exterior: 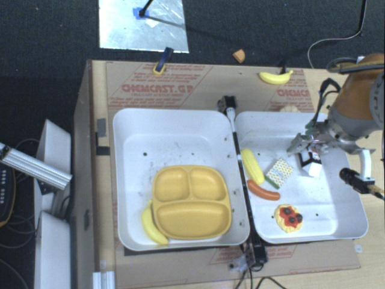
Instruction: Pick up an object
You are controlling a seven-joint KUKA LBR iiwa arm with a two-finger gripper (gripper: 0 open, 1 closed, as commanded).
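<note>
A single fixed camera hangs above the desk (pixel 198 80) and looks down at a slant, far enough back to take in both white bins whole. The left bin (pixel 129 161) sits near the middle of the picture and the right bin (pixel 343 221) toward the right side. Dark floor (pixel 42 35) shows beyond the desk's far and left edges. The arm (pixel 358 101) enters from the right edge, so the camera faces the desk from its near long side.

Glossy yellow plastic tray (pixel 191 202); smooth white plastic bins (pixel 138 143).
</note>
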